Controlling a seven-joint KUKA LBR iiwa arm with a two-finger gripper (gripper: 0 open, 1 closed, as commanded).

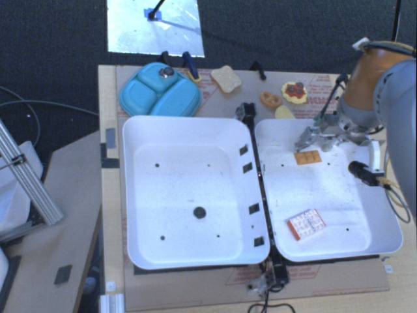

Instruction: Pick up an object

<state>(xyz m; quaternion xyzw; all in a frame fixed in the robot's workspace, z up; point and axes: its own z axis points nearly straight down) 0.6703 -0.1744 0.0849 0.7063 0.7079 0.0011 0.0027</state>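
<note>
Inside the right bin (384, 240): cracker (307, 157), red-checked packet (306, 223); pincer (305, 142) grip unclear.

My arm (397, 103) is a smooth grey casing with an orange band above the wrist. My end effector (311, 137) is grey metal.

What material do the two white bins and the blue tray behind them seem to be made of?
The two white bins look like thin moulded plastic: smooth, slightly glossy, with rounded corners and rolled rims. The blue tray also seems plastic, matte to satin, with soft moulded compartments. Neither can be confirmed from the look alone.
</note>
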